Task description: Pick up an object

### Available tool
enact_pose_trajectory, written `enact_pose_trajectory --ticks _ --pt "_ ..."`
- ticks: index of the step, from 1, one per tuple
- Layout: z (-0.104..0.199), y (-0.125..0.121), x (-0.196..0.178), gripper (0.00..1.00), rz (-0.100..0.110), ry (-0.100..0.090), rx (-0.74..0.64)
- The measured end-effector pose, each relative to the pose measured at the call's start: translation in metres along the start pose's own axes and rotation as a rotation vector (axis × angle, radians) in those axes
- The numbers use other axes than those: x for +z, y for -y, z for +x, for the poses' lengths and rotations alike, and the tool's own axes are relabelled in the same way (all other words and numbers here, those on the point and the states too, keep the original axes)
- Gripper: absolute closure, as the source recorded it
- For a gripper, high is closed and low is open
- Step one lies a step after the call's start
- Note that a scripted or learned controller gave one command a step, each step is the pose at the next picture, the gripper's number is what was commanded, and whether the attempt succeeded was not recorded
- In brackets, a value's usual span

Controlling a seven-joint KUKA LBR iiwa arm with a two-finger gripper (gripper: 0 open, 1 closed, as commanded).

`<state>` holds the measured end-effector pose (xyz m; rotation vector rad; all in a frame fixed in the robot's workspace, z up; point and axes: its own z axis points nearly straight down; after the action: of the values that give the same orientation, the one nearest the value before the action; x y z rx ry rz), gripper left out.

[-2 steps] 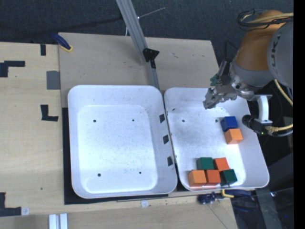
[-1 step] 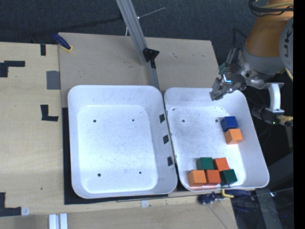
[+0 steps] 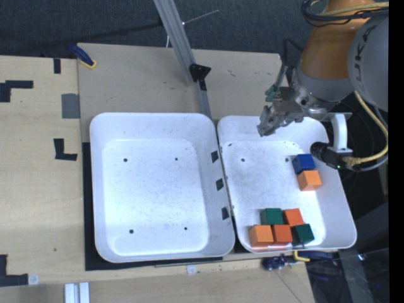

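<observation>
Bench top (image 3: pixel 38 169) is light wood-grain board with black tape marks (image 3: pixel 61 149) and one grey patch (image 3: pixel 71 105) at left. Dark blue-grey carpeted floor (image 3: pixel 76 11) lies beyond the far edge. A slanted aluminium strut (image 3: pixel 177 33) rises from the bench's middle.

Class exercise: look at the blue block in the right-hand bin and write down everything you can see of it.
The blue block is a small cube-like piece with a matte, painted look and plain faces. It rests flat on the floor of the right bin, near the bin's right wall, in the half farther from the camera. An orange block sits right against its near side, apparently touching. The gripper hangs over the bin's far edge, up and to the left of the block, apart from it. A cluster of green and orange blocks lies separately at the near end.
</observation>
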<state>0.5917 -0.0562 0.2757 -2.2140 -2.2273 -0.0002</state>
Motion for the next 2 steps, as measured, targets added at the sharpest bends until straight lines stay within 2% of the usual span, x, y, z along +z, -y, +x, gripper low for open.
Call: enact_pose_trajectory --ticks 1,2 --pt "0.042 0.009 0.009 1.0 0.002 0.0 0.001" --pt "0.101 0.022 0.028 1.0 0.004 0.0 -0.001"
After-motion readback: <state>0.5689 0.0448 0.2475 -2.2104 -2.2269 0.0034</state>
